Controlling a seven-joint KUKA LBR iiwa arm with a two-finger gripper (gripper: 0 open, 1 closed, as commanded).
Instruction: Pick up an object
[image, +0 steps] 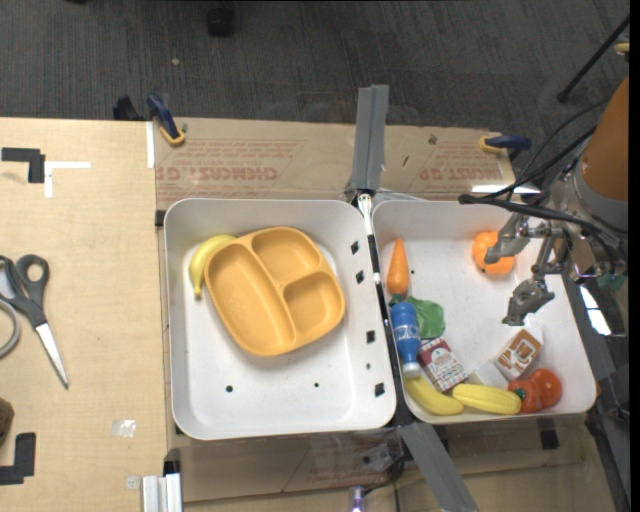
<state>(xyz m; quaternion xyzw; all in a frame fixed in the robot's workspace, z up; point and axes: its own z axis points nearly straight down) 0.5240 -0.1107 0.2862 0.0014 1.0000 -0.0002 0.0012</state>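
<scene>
**Gripper poised above the right bin**

Here, the left bin (190, 400) holds a divided orange plate (276, 290) overlapping a banana (205, 262). In the right bin (455, 232), the gripper (527, 297) hangs empty, fingers slightly parted, just beside an orange fruit (492, 252); carrot (398, 267), blue bottle (405, 338) well apart.

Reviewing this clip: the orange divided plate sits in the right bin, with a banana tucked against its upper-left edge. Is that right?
Not quite. The camera view shows the orange divided plate in the left bin, not the right one. The rest stands: a banana is tucked against the plate's upper-left edge. The right bin holds the smaller items, such as the carrot and the blue bottle.
</scene>
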